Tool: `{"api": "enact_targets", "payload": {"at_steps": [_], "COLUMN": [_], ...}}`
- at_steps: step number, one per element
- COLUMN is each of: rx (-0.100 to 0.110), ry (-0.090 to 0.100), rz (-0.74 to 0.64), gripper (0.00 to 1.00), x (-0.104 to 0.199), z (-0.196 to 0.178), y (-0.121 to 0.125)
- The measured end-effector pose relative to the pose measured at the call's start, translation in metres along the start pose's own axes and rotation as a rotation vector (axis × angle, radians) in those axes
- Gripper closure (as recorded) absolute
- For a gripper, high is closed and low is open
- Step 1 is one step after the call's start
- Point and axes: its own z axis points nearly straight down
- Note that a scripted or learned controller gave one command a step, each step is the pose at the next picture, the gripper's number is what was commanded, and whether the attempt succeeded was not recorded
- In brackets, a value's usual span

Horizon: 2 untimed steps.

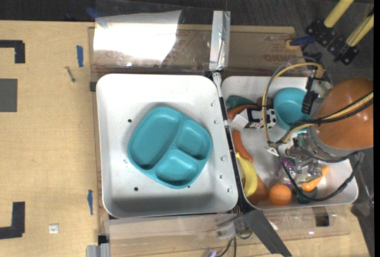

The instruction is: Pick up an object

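Note:
My gripper (301, 170) reaches down into the right bin (261, 88), near its front right part, under the orange wrist band (350, 122). Cables and metal parts hide its tips. An orange ball (280, 194) lies just in front of it to the left. A yellow banana (247, 173) rests along the bin's left wall. A small orange piece (313, 183) shows right beside the gripper. A teal round object (289, 104) sits at the back of this bin, with a white and black item (261, 117) and an orange-red piece (237, 114) near it.
The left bin (113, 131) holds a teal divided plate (171, 146). A clear plastic sheet (142, 39) lies behind the left bin. Yellow poles with black clamps (341, 18) stand at the back right. Tan bench surface (41, 131) stretches to the left.

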Motion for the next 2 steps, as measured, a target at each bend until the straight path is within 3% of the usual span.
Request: {"api": "enact_targets", "payload": {"at_steps": [1,2], "rx": [0.012,0.007], "ry": [0.001,0.001], "rz": [-0.393,-0.857], "gripper": [1.00,1.00], "x": [0.0091,0.0078], "z": [0.0012,0.0019], "y": [0.0045,0.0059]}}
